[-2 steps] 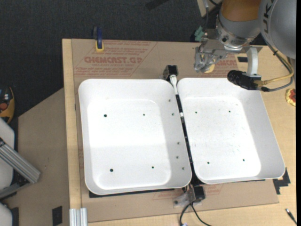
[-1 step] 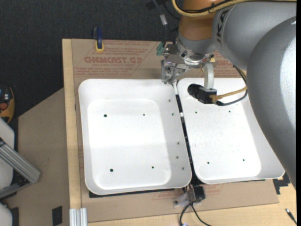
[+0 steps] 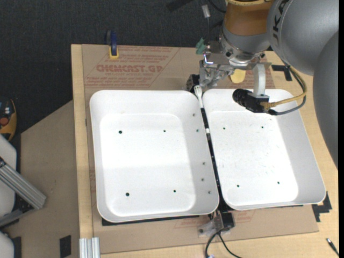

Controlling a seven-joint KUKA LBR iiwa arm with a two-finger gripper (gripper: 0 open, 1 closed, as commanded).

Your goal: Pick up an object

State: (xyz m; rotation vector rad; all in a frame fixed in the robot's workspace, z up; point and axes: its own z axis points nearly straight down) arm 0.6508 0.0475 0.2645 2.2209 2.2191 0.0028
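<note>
Cardboard printed with red lettering [image 3: 131, 66] is lying under two smooth, rounded white bins, the left bin [image 3: 97, 144] and the right bin [image 3: 301, 144]. Over the right bin's far edge the gripper [image 3: 215, 74] is hanging; its state I cannot tell. Something small and yellowish [image 3: 237, 76] is peeking out beside it, half hidden.
</note>
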